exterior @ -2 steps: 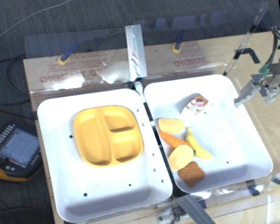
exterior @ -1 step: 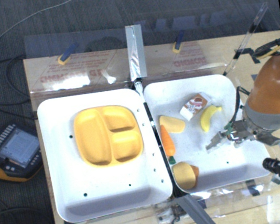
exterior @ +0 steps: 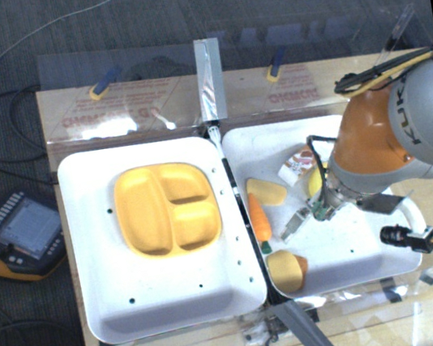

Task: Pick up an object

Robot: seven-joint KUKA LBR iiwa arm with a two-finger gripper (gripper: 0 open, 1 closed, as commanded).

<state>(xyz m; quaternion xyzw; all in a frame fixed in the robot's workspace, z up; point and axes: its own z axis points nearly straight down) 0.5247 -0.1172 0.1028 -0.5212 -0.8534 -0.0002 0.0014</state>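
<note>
Camera view: slim orange carrot [exterior: 259, 216] lies along the right bin's [exterior: 380, 264] left wall, pincer [exterior: 295, 225] spread beside it

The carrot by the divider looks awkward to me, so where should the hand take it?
Grip the carrot at mid-length, across its narrow width, coming from above. It lies flat and lengthwise along the right bin's left wall, so fingers probably fit better straddling its sides than its ends.

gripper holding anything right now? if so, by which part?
Nothing is held. The two-finger gripper hangs open over bare floor of the right white bin, beside the orange carrot, with nothing between its fingers.
</note>
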